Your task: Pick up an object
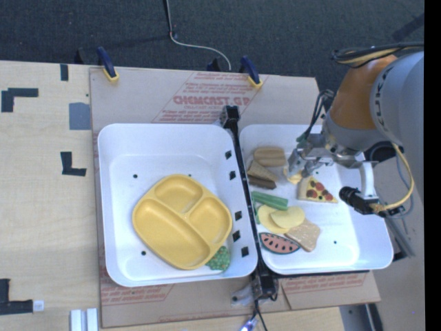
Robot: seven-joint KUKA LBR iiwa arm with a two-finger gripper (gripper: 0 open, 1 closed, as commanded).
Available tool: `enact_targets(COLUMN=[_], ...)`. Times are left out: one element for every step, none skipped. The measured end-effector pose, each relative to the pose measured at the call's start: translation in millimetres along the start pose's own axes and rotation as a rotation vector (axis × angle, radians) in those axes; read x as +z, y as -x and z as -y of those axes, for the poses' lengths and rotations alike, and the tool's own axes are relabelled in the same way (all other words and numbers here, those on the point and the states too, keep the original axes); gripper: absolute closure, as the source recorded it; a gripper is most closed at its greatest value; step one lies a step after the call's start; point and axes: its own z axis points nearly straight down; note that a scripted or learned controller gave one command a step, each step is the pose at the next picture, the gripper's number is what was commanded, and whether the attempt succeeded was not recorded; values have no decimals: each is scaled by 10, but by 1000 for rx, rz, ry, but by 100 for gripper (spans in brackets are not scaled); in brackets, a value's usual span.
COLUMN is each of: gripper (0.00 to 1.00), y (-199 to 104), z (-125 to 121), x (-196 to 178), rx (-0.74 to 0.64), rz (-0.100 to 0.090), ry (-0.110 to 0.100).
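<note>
Gripper (300,169) low over right bin (372,254), beside pizza slice (318,191), touching it or not unclear; finger opening cannot be made out, nothing seen held. Bread pieces (265,164), green bean (270,201), watermelon slice (280,243) nearby. Yellow divided plate (182,219) in left bin (117,157)

One fixed camera looks down from above the counter (41,185) at a slant, far enough off to take in both bins (110,143) whole, side by side. The arm (386,95) enters from the view's right side.
</note>
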Motion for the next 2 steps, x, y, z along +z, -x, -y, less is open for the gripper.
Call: enact_targets(gripper=[100, 100], y=[-139, -792], z=[-233, -84], x=[-786, -754], rx=[-2, -4], rz=[2, -1], ry=[12, 1])
